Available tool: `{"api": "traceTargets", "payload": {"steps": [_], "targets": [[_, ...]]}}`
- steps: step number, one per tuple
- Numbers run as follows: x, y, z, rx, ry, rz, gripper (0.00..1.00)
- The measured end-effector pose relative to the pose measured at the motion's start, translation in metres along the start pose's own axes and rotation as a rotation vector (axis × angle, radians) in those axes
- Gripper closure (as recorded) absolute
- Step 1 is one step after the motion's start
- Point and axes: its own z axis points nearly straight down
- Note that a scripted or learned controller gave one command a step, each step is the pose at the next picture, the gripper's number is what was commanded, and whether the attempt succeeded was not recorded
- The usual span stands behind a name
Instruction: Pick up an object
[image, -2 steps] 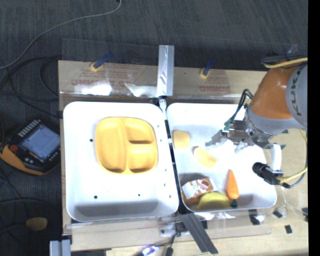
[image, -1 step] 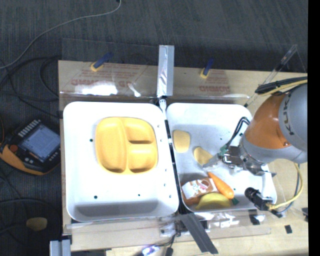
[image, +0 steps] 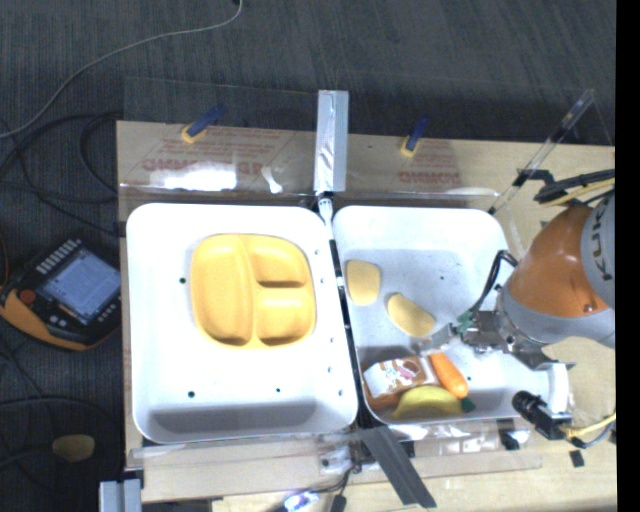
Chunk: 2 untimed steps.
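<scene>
Dark carpet surrounds a wooden bench (image: 560, 165) that carries two shallow white bins side by side. Nearest the camera, in the lower corner of the right bin (image: 430, 235), several things crowd together: a yellow banana (image: 428, 402) lies along the front wall, a small packet with a red and white label (image: 396, 374) touches it on the left, and an orange carrot (image: 449, 373) lies tilted across them, its top end pointing toward the arm. Just above the carrot, the gripper (image: 478, 330) hangs low in the bin under the grey arm with its orange band (image: 562, 262); whether it is released or clenched cannot be told, and nothing shows between its tips. Farther back on the bin floor lie two pale yellow flat pieces, one (image: 411, 314) near the gripper and another (image: 363, 282) close to the dividing wall. The left bin (image: 160, 330) holds a yellow divided tray (image: 253, 288). Off the bench at far left sits a control pendant (image: 62, 292).
</scene>
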Motion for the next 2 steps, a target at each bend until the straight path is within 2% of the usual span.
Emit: {"api": "traceTargets", "payload": {"steps": [1,2], "targets": [[0.000,0.001,-0.010,-0.001,0.001,0.000,1.00],[0.031,0.015,-0.151,0.016,-0.001,0.037,1.00]]}}
